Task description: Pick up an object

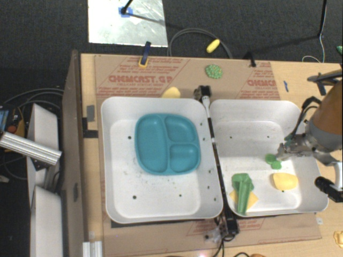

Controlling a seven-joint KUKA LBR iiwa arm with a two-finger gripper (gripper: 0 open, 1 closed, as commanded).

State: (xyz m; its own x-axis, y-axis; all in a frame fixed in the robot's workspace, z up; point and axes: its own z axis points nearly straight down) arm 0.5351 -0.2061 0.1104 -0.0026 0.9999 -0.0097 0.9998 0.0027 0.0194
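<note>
A cardboard sheet (134,76) (printed with red lettering) is laid under the bins. Beyond it, a yellow piece (213,46) and black cables (187,33) are seen on the dark floor, beside a shiny silver sheet (127,15).

Two white bins (115,159) (257,114) hold one blue divided plate (167,143), two green items (242,189) (273,161) and one yellow piece (285,181).

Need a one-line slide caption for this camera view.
Arm's pincer low in the right bin by a small green piece; teal divided plate in the left bin.
</note>
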